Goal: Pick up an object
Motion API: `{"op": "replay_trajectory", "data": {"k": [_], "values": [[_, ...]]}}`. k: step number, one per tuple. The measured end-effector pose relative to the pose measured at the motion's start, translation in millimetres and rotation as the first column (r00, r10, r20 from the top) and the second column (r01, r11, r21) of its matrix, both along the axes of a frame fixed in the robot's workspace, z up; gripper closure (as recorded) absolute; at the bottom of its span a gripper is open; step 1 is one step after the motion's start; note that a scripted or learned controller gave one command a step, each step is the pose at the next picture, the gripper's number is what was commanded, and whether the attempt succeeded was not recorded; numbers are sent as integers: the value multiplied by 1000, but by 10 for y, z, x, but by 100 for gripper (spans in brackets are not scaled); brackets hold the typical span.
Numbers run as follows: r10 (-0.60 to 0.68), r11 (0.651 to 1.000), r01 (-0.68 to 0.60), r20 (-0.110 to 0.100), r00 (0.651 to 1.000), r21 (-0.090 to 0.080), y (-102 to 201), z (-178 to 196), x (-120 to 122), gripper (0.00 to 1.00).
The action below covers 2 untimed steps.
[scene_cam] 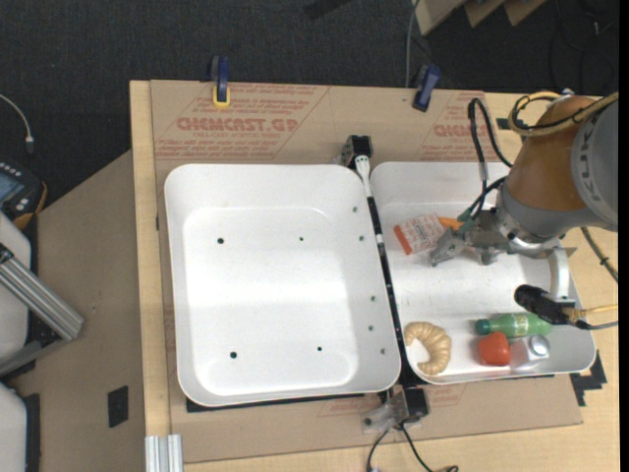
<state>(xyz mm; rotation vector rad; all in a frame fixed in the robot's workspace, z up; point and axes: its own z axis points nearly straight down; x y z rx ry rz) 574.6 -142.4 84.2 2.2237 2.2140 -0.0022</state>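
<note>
Packet (419, 233) of crinkly orange and white wrap lies in the right bin (432, 180), near the upper middle of the frame, just left of the gripper (454, 249). I cannot tell how the gripper stands. Lower down sit a curved tan croissant (428, 346), a round red tomato (494, 349) and a smooth green bottle (513, 324). The left bin (197, 190) is smooth white plastic.

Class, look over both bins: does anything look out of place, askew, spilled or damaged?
Nothing stands out. The croissant, tomato and green bottle lie loose in the right bin, and the orange packet lies beside the gripper. No spill or damage shows.
</note>
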Motion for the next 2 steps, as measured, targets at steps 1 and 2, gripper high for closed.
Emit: {"op": "replay_trajectory", "data": {"k": [1, 2], "values": [[4, 1000, -4, 1, 1000, 2, 33, 5, 7, 0], [3, 1000, -3, 5, 1000, 1, 32, 111, 14, 100]]}}
